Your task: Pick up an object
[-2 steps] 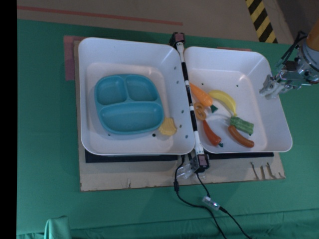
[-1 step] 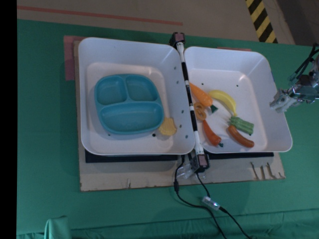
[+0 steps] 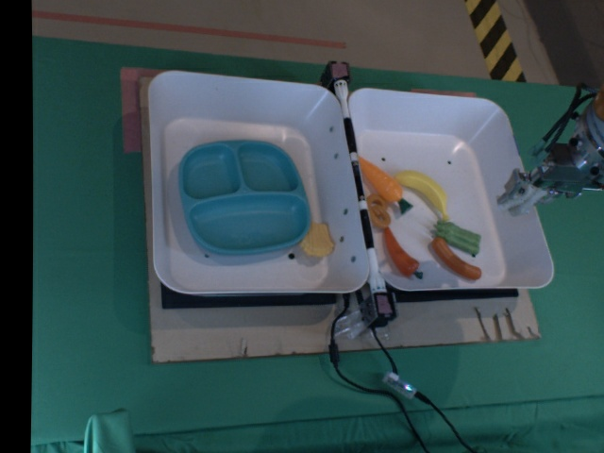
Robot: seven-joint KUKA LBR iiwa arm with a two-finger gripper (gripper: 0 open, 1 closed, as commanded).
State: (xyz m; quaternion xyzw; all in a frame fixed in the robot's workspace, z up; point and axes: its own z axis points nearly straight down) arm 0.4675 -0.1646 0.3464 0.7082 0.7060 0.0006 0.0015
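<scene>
The right bin [image 3: 491, 140] holds several toy foods along its left and lower part. An orange carrot [image 3: 377, 178] lies by the divider, with a yellow banana [image 3: 425, 192] to its right. Below them are an orange ring piece [image 3: 379, 211], a red-orange chili [image 3: 400, 255], a green bean bundle [image 3: 459, 236] and a brown sausage [image 3: 457, 260]. My gripper [image 3: 518, 194] hangs over the right bin's right rim, apart from all the food and holding nothing that I can see.
The left bin [image 3: 170, 111] holds a blue divided plate [image 3: 243, 196] and a yellow wedge [image 3: 318, 242] at the plate's lower right corner. A black cable [image 3: 377, 361] trails from the divider's front end over the green cloth.
</scene>
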